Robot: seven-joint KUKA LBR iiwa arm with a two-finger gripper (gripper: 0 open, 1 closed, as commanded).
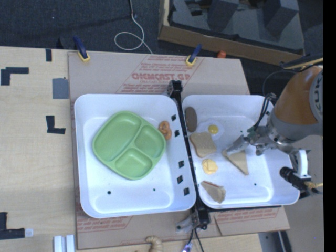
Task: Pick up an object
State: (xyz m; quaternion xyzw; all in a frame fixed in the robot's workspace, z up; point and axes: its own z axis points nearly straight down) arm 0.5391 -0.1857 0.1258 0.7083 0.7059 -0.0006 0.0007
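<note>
Risk of a glancing miss: tan triangular wedge of toy food [238,160] flat in right white bin [262,105], touching gripper [251,140], jaws' state unclear, liable to slide.

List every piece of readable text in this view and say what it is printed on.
"CHEMCAST GP", red, on the brown protective sheet beneath the two white bins.
More red print repeats diagonally across the sheet, including along its front edge; too small and blurred to read.
</note>
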